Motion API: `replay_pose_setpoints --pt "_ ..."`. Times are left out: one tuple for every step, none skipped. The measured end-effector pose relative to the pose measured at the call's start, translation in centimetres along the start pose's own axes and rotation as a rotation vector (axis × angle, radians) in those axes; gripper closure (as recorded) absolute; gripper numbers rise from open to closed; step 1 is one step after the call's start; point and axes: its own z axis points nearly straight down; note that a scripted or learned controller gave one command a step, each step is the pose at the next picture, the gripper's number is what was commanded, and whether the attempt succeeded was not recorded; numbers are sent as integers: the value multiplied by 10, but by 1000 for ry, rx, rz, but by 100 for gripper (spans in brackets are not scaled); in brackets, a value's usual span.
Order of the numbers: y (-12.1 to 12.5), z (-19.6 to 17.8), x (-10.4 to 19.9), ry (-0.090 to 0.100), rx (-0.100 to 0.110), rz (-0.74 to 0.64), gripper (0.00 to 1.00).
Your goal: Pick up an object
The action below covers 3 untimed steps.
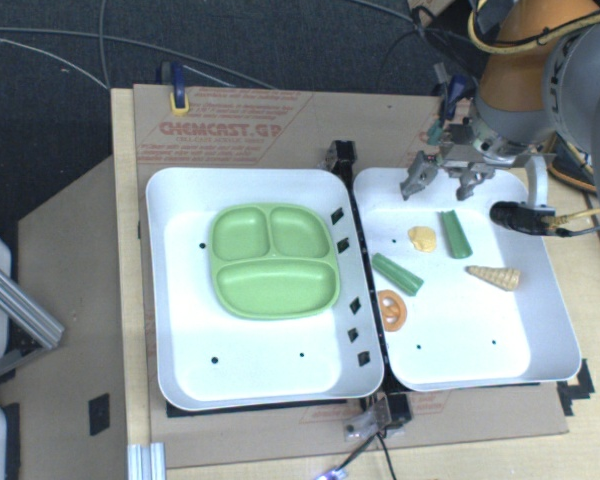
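Jaws stood spread, with nothing between the two fingers: the gripper (444,181) hung over the far rim of the right bin (540,353), its fingertips splayed to either side.

From the single overhead camera, the objects lay in that bin just ahead of the jaws, toward the camera. Nearest was a dark green stick (455,234), almost directly beneath the right-hand finger and aligned roughly with the reach. Just beside it, under the gap between the fingers, sat a small yellow lump (422,238). Farther out lay a second green stick (397,274) set at a slant, an orange pretzel (391,310) beyond that, and a tan cone (495,277) off to the jaws' right. The left bin (170,298), holding a green divided plate (274,261), was well apart from the jaws.

All looked like light, rigid toy food, probably smooth plastic and somewhat slippery. The nearer stick seemed the easiest catch, pinched across its narrow width at mid-length; the lump might roll from a closing grip.
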Motion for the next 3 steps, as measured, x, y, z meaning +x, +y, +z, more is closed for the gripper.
replay_pose_setpoints --pt "3 -9 0 -1 -15 -2 0" --pt "8 53 2 0 -8 -4 0" --pt "8 106 3 0 -9 -3 0"
